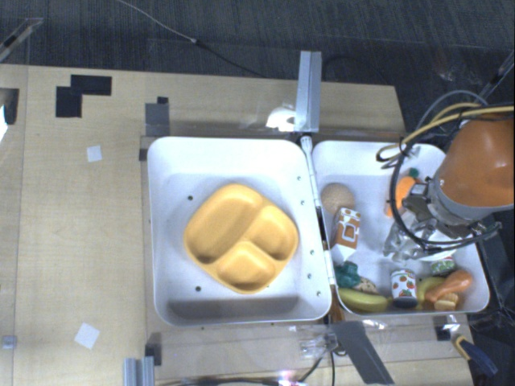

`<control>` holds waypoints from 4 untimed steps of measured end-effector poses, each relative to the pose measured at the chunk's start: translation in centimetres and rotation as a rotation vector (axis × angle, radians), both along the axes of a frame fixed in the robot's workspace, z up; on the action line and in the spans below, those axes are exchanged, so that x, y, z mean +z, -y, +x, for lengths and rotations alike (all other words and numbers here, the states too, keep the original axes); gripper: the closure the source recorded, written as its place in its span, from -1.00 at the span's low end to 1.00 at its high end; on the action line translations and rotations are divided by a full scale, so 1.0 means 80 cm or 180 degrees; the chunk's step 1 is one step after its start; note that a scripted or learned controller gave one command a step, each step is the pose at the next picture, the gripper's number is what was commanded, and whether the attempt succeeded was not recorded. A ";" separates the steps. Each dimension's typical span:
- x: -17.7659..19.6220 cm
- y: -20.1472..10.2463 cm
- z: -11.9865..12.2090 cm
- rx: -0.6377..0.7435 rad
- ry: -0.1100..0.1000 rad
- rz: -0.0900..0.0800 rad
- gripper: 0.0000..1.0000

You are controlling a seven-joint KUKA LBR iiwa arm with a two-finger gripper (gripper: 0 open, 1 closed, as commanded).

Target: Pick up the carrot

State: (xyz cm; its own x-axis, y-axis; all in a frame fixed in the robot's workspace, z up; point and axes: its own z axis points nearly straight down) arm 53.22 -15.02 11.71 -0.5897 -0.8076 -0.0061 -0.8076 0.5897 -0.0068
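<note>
Spanning most of the view, a pale wood tabletop (72, 240) carries two white bins, backed by dark carpeted floor (201, 14). A yellow divided plate (241, 236) lies in the left bin (165, 215). In the right bin (354, 155), the carrot (401, 191) lies near the far side, partly hidden by the arm. Whether the pincer (402, 244) is spread, I cannot tell.

The surface (72, 240) looks like pale, matt wood. Both white bins (161, 215) have a smooth, faintly glossy plastic look, as does the yellow divided plate (241, 236). The banana (362, 300) and carrot (447, 286) shine like moulded plastic. The post (309, 87) between the bins is dull grey metal.
</note>
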 end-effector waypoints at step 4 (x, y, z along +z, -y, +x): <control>0.093 -0.164 -0.009 -0.0492 0.0036 0.0010 -1.00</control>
State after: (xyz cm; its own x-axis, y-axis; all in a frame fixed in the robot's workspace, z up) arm 52.48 -1.92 19.12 -0.7068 -0.7072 -0.0158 -0.7071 0.7070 -0.0134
